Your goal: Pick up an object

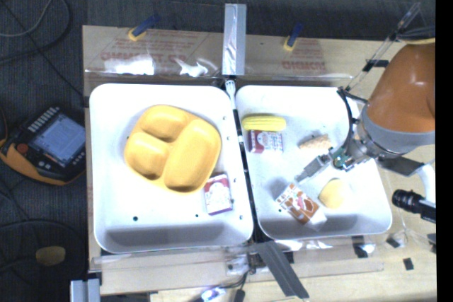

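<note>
In the right bin (368, 219), my gripper (308, 171) reaches in from the right and hovers low over the bin's middle. Its tip is just above an orange and white carton (300, 204) and left of a pale yellow lemon-like piece (333, 192). A small tan bread-like piece (313, 142) lies just behind the gripper. Farther left are a yellow corn cob (264, 123) and a red and white carton (265, 142). I see nothing held in the gripper.
The left bin (113, 223) holds a large yellow three-lobed object (172, 146) and a small pink and white carton (218, 195). The divider (243, 159) between the bins runs up the centre. A handheld device (49, 145) lies on the floor at the left.
</note>
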Available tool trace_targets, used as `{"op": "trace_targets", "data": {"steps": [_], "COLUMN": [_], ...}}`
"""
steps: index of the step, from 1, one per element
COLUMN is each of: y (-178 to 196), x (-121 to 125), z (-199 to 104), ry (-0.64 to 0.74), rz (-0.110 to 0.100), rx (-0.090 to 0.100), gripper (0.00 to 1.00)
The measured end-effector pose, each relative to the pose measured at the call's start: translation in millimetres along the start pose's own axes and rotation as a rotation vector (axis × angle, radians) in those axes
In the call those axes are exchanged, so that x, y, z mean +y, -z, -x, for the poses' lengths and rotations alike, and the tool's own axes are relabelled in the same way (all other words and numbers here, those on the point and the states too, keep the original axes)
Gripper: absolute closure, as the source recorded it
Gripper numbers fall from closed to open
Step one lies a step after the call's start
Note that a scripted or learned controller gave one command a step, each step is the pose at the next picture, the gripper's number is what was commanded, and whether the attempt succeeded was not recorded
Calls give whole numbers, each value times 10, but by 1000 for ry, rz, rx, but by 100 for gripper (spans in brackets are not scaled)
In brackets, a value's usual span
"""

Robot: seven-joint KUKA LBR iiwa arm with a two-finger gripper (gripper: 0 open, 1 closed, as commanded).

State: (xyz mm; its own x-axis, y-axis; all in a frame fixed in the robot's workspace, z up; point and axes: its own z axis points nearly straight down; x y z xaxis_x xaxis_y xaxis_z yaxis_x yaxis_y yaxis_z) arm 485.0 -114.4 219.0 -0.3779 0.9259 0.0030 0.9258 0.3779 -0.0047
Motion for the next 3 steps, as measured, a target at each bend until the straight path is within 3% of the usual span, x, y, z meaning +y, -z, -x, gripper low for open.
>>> {"op": "trace_targets", "data": {"steps": [1,2,3], "y": [-1229,-1176,349], "x": [-46,-42,186], "z": [102,100,-121], "ry": [71,70,-220], "rz": [1,-3,-1], "rx": [1,7,-4], "gripper": [0,100,100]}}
